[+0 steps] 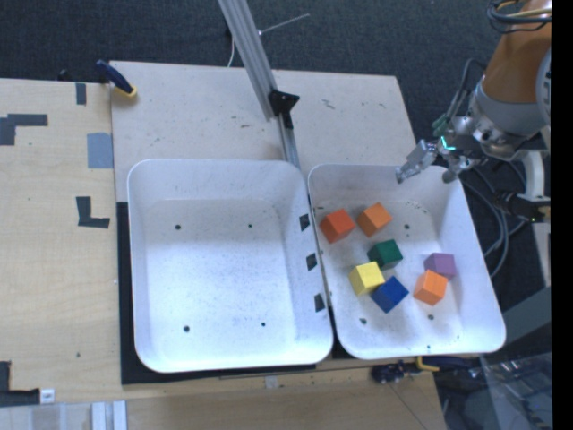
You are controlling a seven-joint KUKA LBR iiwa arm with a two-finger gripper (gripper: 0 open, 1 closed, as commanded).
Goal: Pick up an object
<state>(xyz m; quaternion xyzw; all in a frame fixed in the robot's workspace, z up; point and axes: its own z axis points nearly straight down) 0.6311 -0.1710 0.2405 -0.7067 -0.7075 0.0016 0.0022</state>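
Grey metal pincer (428,163) poised over the far right corner of the right bin (474,240), hanging from the orange-banded arm (515,70); fingers apart, clamped on nothing; well apart from every cube below

Nearest to it: orange cube (375,218) and red-orange cube (337,225), side by side near the bin's far wall; further on, green cube (386,253); then yellow cube (366,277) touching blue cube (389,294); purple cube (440,263) just beside a second orange cube (431,287) near the right wall; left bin (143,240) beyond

Likely trouble: descending onto the yellow and blue pair and catching both, or wedging a finger between them; closing on a cube turned at an angle and squeezing it out sideways; striking the sloped bin wall while reaching for purple

Small, plain, hard-edged blocks with flat faces, all resting flat, variously rotated
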